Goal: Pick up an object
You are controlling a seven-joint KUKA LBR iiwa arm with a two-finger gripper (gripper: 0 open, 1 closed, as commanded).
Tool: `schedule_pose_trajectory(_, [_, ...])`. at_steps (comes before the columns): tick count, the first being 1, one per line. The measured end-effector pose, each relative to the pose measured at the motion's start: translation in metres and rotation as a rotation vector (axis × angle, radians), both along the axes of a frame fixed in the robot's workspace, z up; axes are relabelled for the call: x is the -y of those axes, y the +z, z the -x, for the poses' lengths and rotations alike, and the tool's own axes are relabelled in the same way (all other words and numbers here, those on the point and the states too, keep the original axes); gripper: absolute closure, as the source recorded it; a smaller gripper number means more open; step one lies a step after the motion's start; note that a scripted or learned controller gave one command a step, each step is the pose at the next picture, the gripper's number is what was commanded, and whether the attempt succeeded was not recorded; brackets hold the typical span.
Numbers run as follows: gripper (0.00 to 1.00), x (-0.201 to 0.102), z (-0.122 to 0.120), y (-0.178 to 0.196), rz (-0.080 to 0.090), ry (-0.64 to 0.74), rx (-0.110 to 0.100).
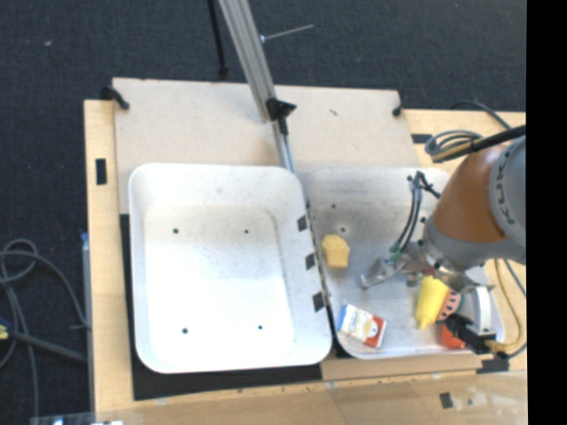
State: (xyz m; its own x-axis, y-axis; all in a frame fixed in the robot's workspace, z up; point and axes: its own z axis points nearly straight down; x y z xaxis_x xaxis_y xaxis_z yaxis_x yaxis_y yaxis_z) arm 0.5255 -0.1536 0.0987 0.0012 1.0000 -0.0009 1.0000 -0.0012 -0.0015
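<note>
Camera view, from above at a slant. The arm (474, 206) is reaching in from the right over the right-hand bin (354, 193), and its gripper (379, 274) is hanging low near the middle of that bin's floor, pointing toward the view's left. The two fingers are standing slightly apart, a narrow gap, with nothing between them.

Three candidates are lying in this bin. The yellow block (335, 251) is sitting just left of and slightly above the fingertips, close but apart from them. The red-and-white carton (362, 327) is lying below and to the left, near the front wall. The yellow bottle-shaped object (430, 300) is lying under the wrist, its long axis running roughly up and down the view.

Judged nearest along the gripper's heading: the yellow block.

The left-hand bin (221, 264) is sitting well apart from the fingertips.
</note>
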Motion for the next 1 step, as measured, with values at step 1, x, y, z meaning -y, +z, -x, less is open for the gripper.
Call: schedule_pose_trajectory(1, [1.0, 0.0009, -0.0022, 0.0135, 0.0, -0.007, 0.009])
